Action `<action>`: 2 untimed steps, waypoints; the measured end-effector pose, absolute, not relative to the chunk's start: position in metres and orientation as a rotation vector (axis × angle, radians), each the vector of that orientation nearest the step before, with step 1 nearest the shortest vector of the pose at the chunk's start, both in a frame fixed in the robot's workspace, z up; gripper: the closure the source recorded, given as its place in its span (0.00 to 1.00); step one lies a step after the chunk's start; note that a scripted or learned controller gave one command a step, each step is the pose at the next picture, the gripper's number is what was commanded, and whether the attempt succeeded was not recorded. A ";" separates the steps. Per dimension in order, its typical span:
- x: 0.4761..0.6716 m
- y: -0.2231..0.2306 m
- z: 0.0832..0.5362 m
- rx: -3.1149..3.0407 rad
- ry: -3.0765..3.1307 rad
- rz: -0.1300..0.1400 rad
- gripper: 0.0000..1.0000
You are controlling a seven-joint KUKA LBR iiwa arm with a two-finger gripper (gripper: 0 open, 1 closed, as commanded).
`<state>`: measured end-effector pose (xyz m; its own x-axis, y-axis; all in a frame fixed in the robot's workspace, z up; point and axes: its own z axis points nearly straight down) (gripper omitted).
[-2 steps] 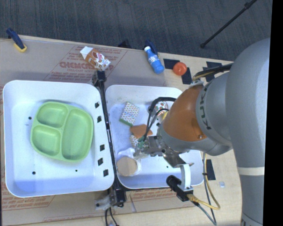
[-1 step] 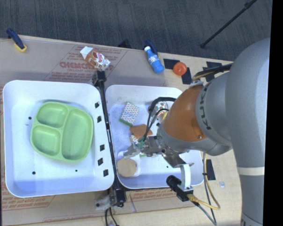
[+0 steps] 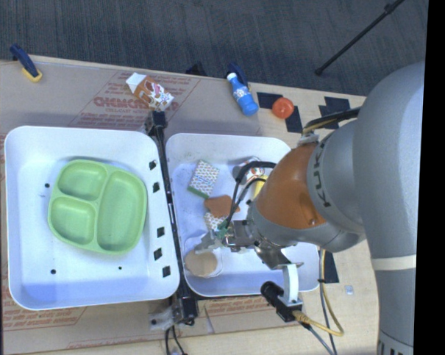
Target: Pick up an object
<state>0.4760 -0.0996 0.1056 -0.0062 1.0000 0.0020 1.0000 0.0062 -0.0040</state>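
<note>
Gripper [image 3: 221, 239] low in right bin [image 3: 178, 208], finger state unreadable; round tan object [image 3: 201, 263] at its 7 o'clock.

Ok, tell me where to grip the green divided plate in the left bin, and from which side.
Grip the green divided plate on its raised outer rim, coming straight down from above at the edge nearest the right bin. It lies flat with bare bin floor around it, so only the thin rim offers opposing surfaces. That edge is probably closest to the hand.
</note>
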 end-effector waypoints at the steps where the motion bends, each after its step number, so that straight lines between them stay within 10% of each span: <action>1: 0.477 -0.099 0.116 -2.207 -2.229 0.000 1.00; 2: 0.477 -0.069 0.220 -2.215 -2.229 -0.002 1.00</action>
<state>0.4774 -0.0686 0.2205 -0.0062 1.0000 0.0006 1.0000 0.0062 0.0012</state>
